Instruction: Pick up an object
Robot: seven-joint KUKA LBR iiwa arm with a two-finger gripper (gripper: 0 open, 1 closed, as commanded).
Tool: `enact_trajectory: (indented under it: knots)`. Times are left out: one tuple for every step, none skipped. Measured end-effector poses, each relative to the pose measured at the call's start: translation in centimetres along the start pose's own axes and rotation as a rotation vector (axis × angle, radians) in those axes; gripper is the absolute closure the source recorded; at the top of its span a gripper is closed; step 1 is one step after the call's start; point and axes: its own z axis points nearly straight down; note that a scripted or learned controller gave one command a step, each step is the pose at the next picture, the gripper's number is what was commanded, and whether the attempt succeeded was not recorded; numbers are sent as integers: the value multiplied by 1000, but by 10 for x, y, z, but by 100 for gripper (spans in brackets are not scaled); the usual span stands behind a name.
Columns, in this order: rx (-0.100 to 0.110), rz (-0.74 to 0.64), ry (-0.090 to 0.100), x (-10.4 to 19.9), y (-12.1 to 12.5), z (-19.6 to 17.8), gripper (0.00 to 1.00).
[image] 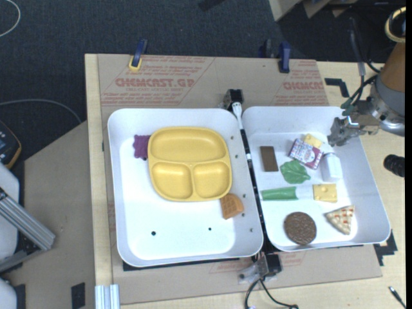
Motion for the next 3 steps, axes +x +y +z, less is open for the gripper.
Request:
enact_trajectory:
  knots:
    - [1, 0, 1, 54, 4, -9, 100]
    - [7, -1, 4, 109, -3, -10, 100]
    - [8, -1, 3, 162, -4, 5, 100]
